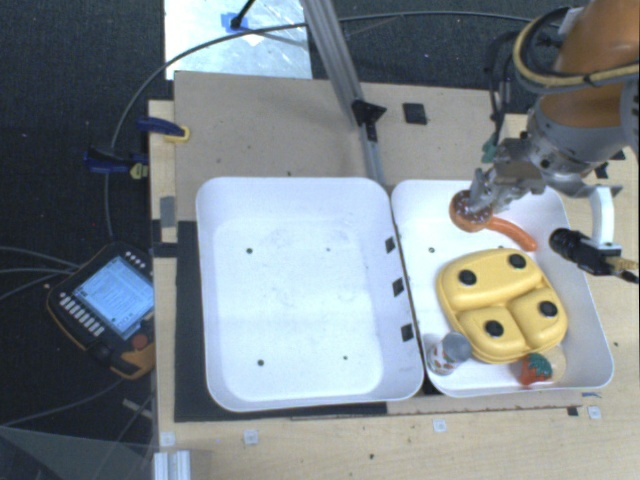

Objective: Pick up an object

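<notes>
Gripper (483, 200) points down from the arm (585, 78) at the right bin's (420, 268) far edge, tip on the orange curved piece (492, 226); grip state can't be told. Yellow tray (500, 303) sits near bin centre.

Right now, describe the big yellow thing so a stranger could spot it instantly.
Look in the right bin, the one the arm reaches into. In its middle lies the yellow toy, wide, flat and lobed. It dwarfs the small red piece and grey piece beside it, and alone bears black dots.
</notes>
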You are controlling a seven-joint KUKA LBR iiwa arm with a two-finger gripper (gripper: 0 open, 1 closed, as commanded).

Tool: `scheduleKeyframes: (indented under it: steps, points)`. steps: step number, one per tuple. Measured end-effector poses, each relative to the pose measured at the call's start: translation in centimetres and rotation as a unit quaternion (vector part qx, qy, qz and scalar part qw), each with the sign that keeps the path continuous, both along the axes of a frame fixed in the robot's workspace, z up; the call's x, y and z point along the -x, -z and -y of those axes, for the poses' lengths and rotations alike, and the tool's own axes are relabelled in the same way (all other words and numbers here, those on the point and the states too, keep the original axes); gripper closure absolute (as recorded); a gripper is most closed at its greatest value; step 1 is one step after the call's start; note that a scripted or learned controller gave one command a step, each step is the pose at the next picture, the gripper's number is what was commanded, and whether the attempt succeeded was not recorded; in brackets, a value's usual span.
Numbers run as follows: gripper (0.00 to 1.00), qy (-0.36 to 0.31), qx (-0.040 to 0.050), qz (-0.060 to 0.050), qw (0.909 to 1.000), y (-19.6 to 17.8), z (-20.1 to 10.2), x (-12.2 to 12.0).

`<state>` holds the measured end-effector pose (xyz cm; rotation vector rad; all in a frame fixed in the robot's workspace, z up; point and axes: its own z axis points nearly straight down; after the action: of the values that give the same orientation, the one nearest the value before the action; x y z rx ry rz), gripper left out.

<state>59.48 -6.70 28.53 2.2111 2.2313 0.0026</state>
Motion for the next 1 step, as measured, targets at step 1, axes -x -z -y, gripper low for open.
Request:
scheduleKeyframes:
  steps: [1]
  points:
    - [1.0, 0.0, 0.0, 0.001, 1.0, 0.14, -4.79, -0.93]
